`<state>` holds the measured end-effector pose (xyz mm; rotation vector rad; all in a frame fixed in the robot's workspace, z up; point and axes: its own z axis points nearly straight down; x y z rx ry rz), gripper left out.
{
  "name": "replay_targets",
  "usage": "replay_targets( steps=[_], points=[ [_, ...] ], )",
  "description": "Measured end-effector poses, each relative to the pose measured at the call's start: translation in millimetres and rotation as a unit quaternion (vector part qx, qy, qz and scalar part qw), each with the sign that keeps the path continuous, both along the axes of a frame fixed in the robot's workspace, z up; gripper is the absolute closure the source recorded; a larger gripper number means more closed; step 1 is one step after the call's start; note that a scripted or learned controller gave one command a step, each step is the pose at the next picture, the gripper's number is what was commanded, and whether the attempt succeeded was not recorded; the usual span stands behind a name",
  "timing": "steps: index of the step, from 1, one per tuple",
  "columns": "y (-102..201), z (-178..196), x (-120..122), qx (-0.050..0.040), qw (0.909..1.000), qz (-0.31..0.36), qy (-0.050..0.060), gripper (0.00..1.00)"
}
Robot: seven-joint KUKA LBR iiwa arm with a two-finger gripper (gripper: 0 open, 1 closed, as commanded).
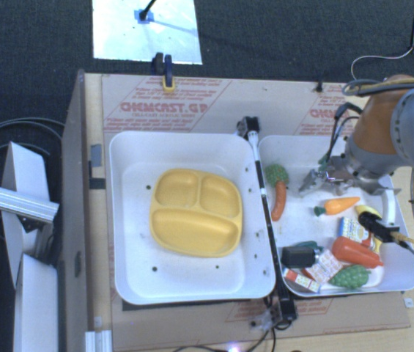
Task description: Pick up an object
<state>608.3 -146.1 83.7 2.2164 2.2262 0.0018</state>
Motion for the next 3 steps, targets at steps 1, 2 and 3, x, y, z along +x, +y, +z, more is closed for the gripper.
replay_targets(
  steps=[1, 2, 3],
  points=[
    [-20, 95, -30, -0.0015, 1.0000, -0.001, -0.002, 0.00],
    [-14, 3, -37, -0.0018, 1.0000, -0.002, -0.002, 0.00],
    [0, 1, 26, -0.0006, 1.0000, 0.000, -0.001, 0.00]
  ],
)
